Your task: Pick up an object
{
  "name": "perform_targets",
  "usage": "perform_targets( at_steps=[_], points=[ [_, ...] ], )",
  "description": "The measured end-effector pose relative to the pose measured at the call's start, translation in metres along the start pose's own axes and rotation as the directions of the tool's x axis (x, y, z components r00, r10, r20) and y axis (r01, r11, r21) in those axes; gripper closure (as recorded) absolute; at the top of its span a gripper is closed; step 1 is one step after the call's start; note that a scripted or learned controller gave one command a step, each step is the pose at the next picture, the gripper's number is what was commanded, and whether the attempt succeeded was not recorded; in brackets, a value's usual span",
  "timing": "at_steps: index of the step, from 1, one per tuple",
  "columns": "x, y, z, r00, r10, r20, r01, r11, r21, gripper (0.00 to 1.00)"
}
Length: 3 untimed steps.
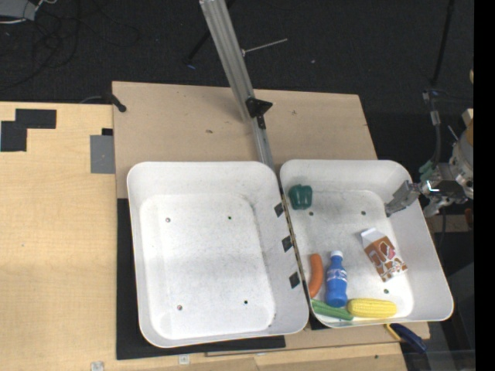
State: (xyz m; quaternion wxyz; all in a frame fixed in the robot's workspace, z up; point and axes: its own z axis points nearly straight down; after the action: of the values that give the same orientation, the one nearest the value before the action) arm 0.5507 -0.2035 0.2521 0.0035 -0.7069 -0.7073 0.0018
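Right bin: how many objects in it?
6. Green pepper at far left corner; carton mid-right; carrot and blue bottle side by side; corn and green vegetable along near edge.

I see open floor across the left bin [205, 253], wide from rim to rim. In the right bin [352, 178] the room is tighter. A green pepper [300, 196] sits in its upper left corner, close against the divide. Along the lower edge of the frame a carrot [315, 274], blue bottle [336, 279], corn cob [372, 308] and green pod [332, 311] crowd together, touching or nearly so. A small carton [384, 255] lies apart, toward the right wall. Between pepper, carton and that lower cluster I see bare floor. My tool [402, 197] hangs at the upper right rim. A slanted metal rail [230, 52] crosses the tabletop [178, 122] above the bins.
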Motion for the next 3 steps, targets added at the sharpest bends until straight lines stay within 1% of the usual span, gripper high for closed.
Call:
perform_targets(
  at_steps=[1,2,3],
  points=[
    [0.000,0.001,-0.003,1.000,0.000,0.001,0.000,1.000,-0.005,0.00],
    [-0.005,-0.004,0.060,1.000,0.001,0.000,-0.001,1.000,0.001,0.00],
    [0.004,-0.002,0.107,1.000,0.003,-0.001,-0.003,1.000,0.000,0.00]
  ],
)
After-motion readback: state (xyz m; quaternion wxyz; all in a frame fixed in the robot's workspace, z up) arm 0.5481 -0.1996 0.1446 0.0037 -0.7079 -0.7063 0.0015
